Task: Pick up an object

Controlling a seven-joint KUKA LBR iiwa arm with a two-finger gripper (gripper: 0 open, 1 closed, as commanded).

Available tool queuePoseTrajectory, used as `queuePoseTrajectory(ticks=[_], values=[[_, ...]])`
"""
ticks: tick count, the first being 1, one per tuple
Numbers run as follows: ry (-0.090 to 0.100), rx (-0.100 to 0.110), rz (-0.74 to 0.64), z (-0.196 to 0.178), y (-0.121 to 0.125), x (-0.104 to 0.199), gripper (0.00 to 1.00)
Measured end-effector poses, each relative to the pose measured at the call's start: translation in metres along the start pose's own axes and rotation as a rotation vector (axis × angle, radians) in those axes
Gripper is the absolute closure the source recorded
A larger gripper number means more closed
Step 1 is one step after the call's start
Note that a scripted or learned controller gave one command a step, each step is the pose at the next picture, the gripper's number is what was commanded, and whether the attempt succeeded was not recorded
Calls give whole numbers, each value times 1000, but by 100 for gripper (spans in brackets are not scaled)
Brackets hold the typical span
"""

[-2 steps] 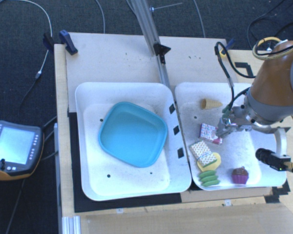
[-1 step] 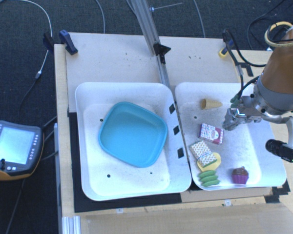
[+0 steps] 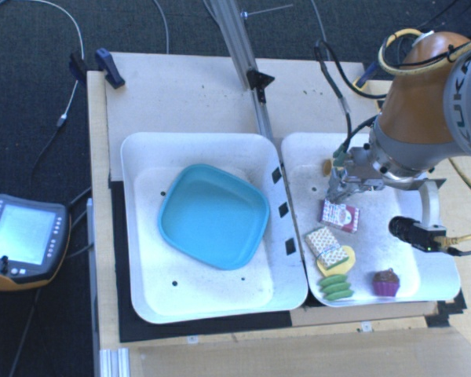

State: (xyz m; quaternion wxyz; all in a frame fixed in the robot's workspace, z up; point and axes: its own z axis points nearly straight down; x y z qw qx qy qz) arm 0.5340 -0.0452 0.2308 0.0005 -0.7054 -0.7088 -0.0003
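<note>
Starting at the far left, a teach pendant with a lit screen lies on the dark floor beside the bench. The left bin holds a light blue square plate, lying flat near the bin's centre. The right bin holds the small objects: a pink-and-white packet, a checkered packet just below it, a yellow piece touching that, a green pea pod by the front rim, and a purple cupcake-like toy apart to the right. The gripper hangs directly over the pink-and-white packet (contact cannot be confirmed). Whether it is spread or closed cannot be told from this angle.
</note>
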Motion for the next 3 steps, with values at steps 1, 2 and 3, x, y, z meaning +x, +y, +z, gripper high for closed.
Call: queuePoseTrajectory(ticks=[1, 2, 3], values=[[0, -2, 1, -6, 22, 39, 100], [0, 0, 1, 4, 41, 87, 100], [0, -1, 1, -7, 64, 130, 100]])
